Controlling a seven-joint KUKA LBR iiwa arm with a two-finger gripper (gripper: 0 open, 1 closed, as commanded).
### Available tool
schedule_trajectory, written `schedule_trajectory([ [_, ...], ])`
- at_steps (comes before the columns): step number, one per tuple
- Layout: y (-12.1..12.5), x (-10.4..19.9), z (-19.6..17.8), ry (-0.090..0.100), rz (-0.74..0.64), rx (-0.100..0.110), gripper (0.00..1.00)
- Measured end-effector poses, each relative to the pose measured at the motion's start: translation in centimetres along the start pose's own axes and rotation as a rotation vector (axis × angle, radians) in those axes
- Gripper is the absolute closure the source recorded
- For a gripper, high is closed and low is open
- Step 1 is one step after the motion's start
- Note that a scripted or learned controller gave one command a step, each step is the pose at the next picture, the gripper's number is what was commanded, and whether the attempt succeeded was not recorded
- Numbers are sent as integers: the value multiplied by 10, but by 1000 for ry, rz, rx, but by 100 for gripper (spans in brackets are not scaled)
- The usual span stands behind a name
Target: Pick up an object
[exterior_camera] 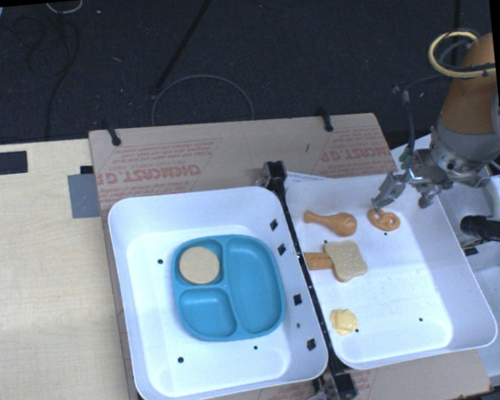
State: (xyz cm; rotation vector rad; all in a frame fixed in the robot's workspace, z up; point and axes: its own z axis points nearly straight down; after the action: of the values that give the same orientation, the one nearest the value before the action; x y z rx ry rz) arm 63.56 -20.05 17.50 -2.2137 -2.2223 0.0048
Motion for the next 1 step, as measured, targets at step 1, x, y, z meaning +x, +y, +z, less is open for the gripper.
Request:
schedule_trajectory([
  [1,0,3,65,1,-1,3,0],
])
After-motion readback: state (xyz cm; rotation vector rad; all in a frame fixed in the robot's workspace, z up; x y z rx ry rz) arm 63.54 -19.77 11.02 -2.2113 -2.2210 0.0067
